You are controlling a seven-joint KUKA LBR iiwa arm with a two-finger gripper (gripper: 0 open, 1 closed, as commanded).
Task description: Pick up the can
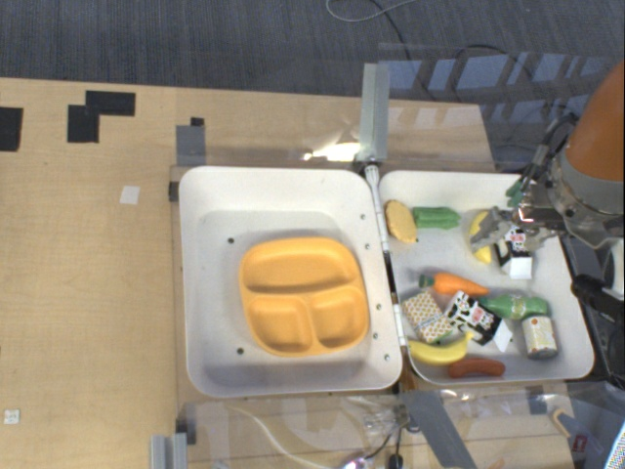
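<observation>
The can [538, 337] is a small grey cylinder with a brownish label. It stands upright near the front right corner of the right bin [562, 262]. My gripper [510, 231] hangs over the back right part of that bin, above a yellow fruit [479, 229] and a small white and black pack [518, 259]. The gripper is well behind the can and apart from it. Nothing can be made out between its fingers.
Around the can lie a green bottle [515, 307], a black, white and red carton [471, 318], a patterned box [422, 311], a banana [437, 352], a red sausage [477, 367] and a carrot [457, 283]. The left bin [205, 262] holds an orange divided plate [298, 294].
</observation>
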